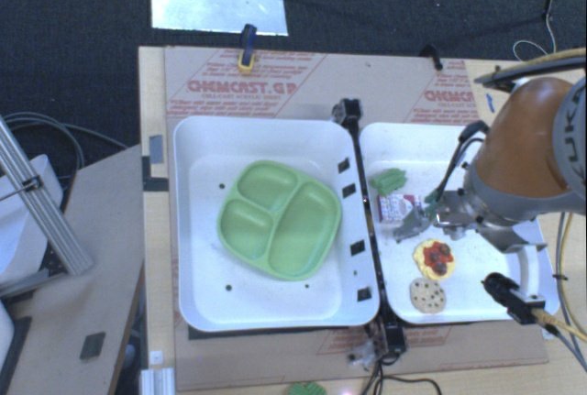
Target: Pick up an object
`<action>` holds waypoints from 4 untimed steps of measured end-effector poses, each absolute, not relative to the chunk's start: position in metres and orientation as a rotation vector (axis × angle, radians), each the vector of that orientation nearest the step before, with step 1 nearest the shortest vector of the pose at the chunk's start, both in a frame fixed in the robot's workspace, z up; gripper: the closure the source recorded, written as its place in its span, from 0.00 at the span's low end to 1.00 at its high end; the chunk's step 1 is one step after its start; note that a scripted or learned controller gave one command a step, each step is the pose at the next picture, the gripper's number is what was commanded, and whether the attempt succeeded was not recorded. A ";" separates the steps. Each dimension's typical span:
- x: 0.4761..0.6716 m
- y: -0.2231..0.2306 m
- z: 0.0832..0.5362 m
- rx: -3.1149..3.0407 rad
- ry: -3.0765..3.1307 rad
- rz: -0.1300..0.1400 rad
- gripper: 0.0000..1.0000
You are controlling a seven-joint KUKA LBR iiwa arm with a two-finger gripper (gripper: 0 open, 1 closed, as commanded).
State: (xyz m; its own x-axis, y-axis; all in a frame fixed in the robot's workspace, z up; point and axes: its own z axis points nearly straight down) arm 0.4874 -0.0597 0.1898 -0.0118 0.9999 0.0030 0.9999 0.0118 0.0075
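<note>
Arm [532, 155] hiding part of right bin [404, 138], jaws' state unclear beside packet [396, 208]

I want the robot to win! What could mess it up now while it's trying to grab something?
1. The gripper sits low in the right bin, among crowded toys: a small packet, a green leafy piece and a toy pizza. It might pinch two at once or push one away.
2. The cookie and pizza look flat, so the gripper could slide over them.
3. The packet lies near the bin's wall, which may block the gripper.
</note>
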 end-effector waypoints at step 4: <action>0.485 0.077 0.183 2.222 2.229 -0.007 1.00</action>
